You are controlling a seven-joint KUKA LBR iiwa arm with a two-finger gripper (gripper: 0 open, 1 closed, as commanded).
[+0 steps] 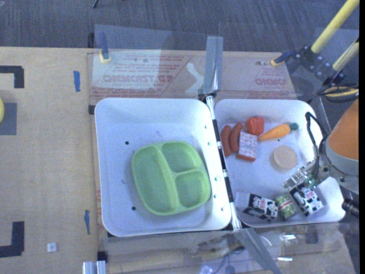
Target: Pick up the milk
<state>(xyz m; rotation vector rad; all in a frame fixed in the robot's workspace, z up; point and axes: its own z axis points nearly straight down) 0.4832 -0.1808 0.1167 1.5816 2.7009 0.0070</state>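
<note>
Two black-and-white cow-patterned milk cartons lie along the front wall of the right bin [228,153]. One carton [261,205] is at the front left and the other [309,202] at the front right. A small green can [286,206] sits between them. My gripper [302,181] reaches in from the right and hangs just over the right-hand carton, partly covering its top edge. Whether it touches the carton I cannot tell.
Further back in the right bin lie two sausages [231,138], a red-and-white packet [247,146], a red piece [255,124], a carrot [276,132] and a round beige disc [284,157]. The left bin [114,124] holds a green divided plate [170,177].
</note>
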